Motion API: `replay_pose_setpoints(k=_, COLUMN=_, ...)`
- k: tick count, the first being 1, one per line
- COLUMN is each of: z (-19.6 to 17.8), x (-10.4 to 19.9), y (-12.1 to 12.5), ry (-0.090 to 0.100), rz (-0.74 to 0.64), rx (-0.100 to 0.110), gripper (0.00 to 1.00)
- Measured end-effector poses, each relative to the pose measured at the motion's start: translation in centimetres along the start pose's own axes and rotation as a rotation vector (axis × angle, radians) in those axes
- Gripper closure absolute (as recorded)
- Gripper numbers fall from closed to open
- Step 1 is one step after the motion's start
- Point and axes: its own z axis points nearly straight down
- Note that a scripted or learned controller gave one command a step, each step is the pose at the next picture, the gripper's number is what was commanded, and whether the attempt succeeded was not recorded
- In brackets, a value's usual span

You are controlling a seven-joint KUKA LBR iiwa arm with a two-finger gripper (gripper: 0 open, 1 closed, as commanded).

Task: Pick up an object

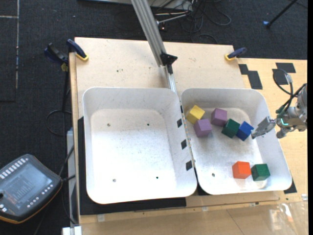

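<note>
Blocks fill the right bin [274,112] — two purple, two green, one yellow, blue, orange — gripper [264,127] state unclear.

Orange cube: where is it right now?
The orange cube sits near the front edge of the right bin, beside a green cube on its right.

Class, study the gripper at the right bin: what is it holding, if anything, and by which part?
Nothing is held. The gripper sits at the right bin's right rim, beside the blue cube, with no object between its fingers.
</note>
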Motion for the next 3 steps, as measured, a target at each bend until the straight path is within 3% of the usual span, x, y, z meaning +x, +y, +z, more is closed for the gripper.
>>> replay_pose_setpoints(k=1, z=-0.2, x=0.0, y=0.1, ry=-0.001, rz=0.0, rx=-0.003, gripper=0.0)
replay_pose_setpoints(k=3, z=10.1, x=0.2, y=0.9, ry=0.001, rz=0.001, rx=0.002, gripper=0.0)
